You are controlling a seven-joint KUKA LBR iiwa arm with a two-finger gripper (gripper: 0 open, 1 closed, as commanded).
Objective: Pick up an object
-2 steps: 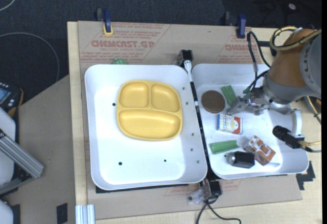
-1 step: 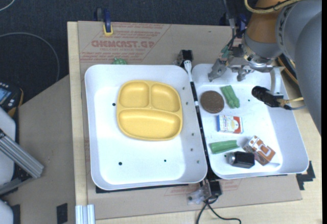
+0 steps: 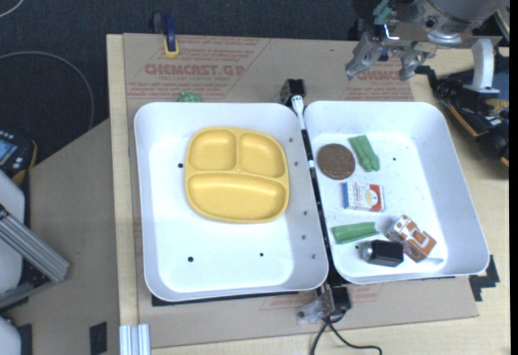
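My gripper (image 3: pixel 387 62) hangs above the far edge of the right bin (image 3: pixel 453 175), its two fingers spread apart with nothing between them. In that bin lie a brown round disc (image 3: pixel 335 160), a green block (image 3: pixel 364 152) beside it, a small white and blue box (image 3: pixel 363 197), a green bar (image 3: pixel 354 231), a black object (image 3: pixel 382 252) and a brown and white packet (image 3: pixel 413 237). All of them sit well below and toward the front of the gripper.
The left bin (image 3: pixel 162 224) holds a yellow divided plate (image 3: pixel 237 174). A black clip (image 3: pixel 293 90) sits between the bins at the far edge. Black gear (image 3: pixel 477 111) lies right of the right bin. A blue and yellow clamp (image 3: pixel 169 34) stands on the board's far left.
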